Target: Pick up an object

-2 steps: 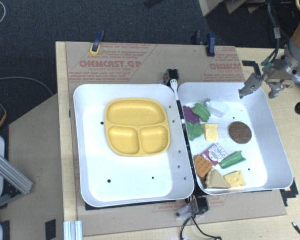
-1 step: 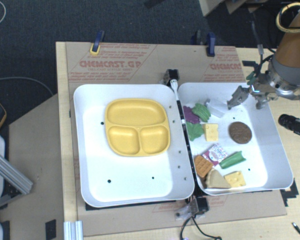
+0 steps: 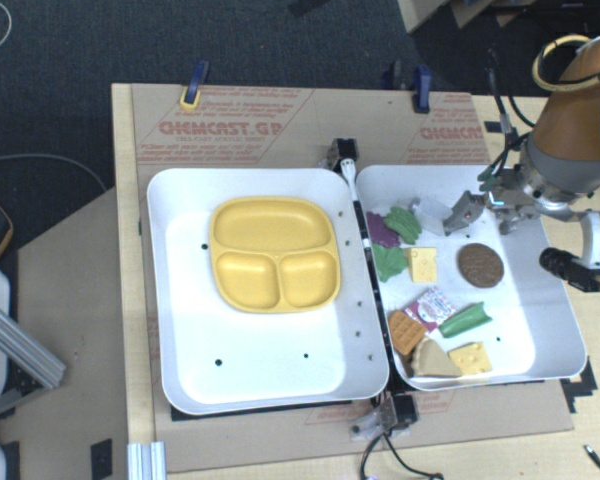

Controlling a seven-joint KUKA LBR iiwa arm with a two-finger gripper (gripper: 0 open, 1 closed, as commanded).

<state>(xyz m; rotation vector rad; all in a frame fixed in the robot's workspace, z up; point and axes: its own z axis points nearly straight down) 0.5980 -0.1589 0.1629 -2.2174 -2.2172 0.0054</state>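
Brown cookie (image 3: 479, 265) in right bin (image 3: 550, 348), just below claw (image 3: 483, 211)

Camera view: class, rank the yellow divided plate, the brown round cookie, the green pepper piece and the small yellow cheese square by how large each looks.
1. Yellow divided plate, by far the largest.
2. Brown round cookie.
3. Green pepper piece and yellow cheese square look too alike to separate.
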